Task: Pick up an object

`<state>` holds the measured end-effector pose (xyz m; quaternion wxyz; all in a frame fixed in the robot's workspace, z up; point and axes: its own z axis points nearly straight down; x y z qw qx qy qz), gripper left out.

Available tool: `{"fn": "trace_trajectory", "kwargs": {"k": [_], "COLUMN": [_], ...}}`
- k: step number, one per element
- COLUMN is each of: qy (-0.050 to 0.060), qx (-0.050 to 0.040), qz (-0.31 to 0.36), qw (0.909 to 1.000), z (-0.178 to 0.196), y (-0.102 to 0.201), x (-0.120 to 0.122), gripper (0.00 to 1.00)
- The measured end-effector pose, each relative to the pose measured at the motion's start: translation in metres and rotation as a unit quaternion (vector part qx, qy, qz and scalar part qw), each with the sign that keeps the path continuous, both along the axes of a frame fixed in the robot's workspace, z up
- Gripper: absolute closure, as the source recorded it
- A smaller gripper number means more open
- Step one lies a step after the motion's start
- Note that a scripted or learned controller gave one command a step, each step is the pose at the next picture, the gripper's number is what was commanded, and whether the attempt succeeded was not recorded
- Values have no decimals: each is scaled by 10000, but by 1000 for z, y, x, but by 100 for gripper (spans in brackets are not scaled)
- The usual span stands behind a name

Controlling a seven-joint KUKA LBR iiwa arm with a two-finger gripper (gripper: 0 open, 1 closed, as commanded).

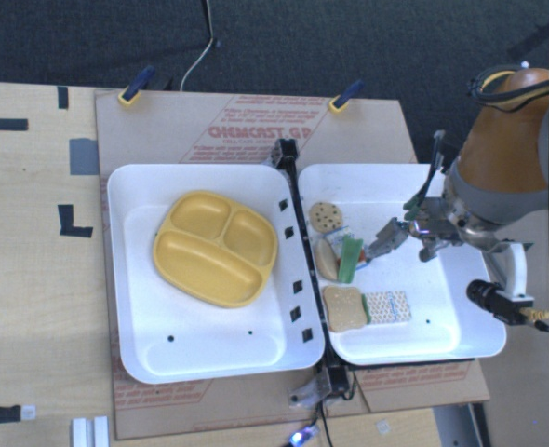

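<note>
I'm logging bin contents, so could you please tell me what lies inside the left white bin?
Inside the left white bin lies one yellow sectioned plastic plate; whatever sits beneath that plate is covered.

A wooden bench [33, 277] carried a cardboard sheet [247, 128]. Two white bins [130, 277] sat side by side on the sheet.

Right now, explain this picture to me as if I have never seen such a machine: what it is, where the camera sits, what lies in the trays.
One fixed camera looks down at a slant on a bench. The grey and orange machine is a robot arm reaching in from the right; its gripper hangs over the right bin. Whether it holds anything is unclear. The left bin holds a yellow divided plate. The right bin holds a round cookie, a green piece lying on a tan item, a bread slice and a small patterned packet.
</note>
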<state>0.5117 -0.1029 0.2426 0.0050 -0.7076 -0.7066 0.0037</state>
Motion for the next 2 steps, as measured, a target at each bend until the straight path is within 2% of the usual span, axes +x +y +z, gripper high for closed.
{"fn": "trace_trajectory", "kwargs": {"k": [1,2], "qy": [-56,-26], "qx": [-8,-6], "qz": [16,3], "qw": [10000,10000], "z": [5,-49], "y": [0,-9], "x": [2,-2], "gripper": [0,0]}}
